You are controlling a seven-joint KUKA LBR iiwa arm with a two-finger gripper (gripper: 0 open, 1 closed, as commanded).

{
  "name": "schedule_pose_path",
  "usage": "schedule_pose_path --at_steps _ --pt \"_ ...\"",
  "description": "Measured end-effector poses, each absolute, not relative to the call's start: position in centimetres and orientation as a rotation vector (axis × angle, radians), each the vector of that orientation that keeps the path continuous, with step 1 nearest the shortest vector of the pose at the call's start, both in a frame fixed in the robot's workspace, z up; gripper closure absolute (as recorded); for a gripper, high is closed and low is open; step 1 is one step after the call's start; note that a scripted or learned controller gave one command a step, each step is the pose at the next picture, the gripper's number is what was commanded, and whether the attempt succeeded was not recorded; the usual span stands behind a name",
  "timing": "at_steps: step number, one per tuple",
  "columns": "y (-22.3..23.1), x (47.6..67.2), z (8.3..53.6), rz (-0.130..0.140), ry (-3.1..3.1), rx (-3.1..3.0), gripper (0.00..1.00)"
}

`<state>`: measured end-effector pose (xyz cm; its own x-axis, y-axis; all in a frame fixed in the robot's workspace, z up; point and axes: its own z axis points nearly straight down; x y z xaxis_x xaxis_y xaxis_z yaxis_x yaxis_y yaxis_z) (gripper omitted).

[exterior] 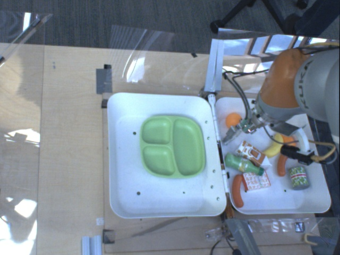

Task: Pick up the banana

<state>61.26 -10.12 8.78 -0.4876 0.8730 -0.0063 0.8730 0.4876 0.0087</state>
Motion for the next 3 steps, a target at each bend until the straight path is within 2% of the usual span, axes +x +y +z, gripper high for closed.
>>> schedule_pose_path --at_steps 1,2,3 --pt "-12.0 66.2 8.9 -0.014 2.776 1.571 0.00" --pt "-9.9 66.6 8.6 -0.017 2.236 2.219 0.00" --pt "-9.5 66.5 8.7 -0.025 2.267 2.172 0.00"
